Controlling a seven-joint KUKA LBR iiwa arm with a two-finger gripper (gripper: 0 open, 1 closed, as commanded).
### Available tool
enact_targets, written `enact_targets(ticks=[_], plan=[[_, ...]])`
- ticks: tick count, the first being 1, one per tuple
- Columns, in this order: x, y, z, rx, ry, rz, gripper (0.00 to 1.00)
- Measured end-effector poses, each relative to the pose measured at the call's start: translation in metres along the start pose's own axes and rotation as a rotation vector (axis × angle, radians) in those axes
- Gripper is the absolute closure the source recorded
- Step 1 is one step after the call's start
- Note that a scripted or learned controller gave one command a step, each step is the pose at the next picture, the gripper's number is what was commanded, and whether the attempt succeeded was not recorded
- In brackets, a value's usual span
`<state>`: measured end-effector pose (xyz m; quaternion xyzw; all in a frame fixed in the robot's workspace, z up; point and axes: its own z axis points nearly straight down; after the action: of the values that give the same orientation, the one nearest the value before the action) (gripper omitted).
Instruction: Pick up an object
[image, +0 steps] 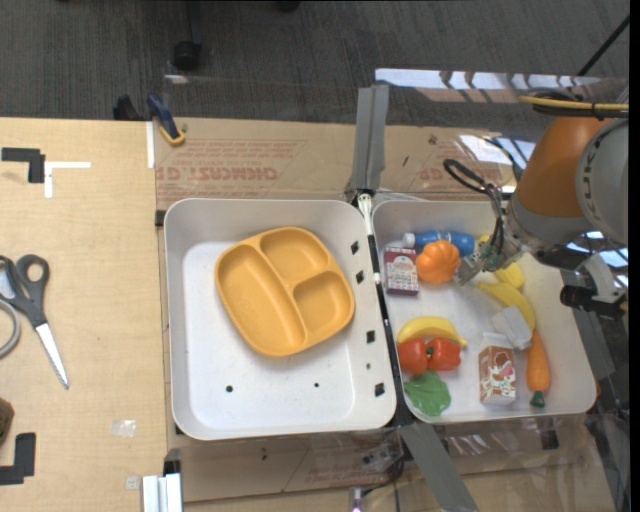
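The two-finger gripper (480, 262) hangs low in the right-hand shallow white bin (570, 405), near its upper middle, at the end of the grey arm with its orange band (560, 170), which comes in from the right. Whether it is open, closed or gripping anything cannot be told at this size and angle. Its tip sits just beside the round orange toy fruit (437, 261), on that fruit's right, and touches or nearly touches the upper end of a yellow plastic banana (508, 292) that slants down to the right. Just behind the orange fruit lies a blue rounded toy (447, 241), and to its left stands a small red-and-white carton (401, 270) against the bin's left wall.

Lower in the same bin a second, curved yellow banana (431, 328) rests on top of a red plastic pepper (429, 354), with a green leafy toy (429, 395) beneath that. To their right lie a small printed juice box (497, 375), a crumpled pale grey piece (512, 325) and an orange carrot with a green tip (538, 365) along the right wall.

The left-hand white bin (200, 400) holds a yellow three-compartment plastic plate (285, 290). On the wooden bench (80, 300) to the left lies a pair of grey-handled scissors (38, 315).
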<state>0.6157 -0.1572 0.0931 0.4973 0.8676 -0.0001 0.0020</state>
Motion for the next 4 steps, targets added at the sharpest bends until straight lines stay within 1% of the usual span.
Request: enact_targets(ticks=[1,2,3,4], plan=[[0.089,0.081,-0.099,0.001,0.001,0.004,1.00],[0.006,0.024,-0.041,0.001,0.001,-0.252,1.00],[0.073,0.030,-0.137,0.000,0.001,-0.238,1.00],[0.122,0.065,-0.167,0.002,0.001,-0.008,1.00]])
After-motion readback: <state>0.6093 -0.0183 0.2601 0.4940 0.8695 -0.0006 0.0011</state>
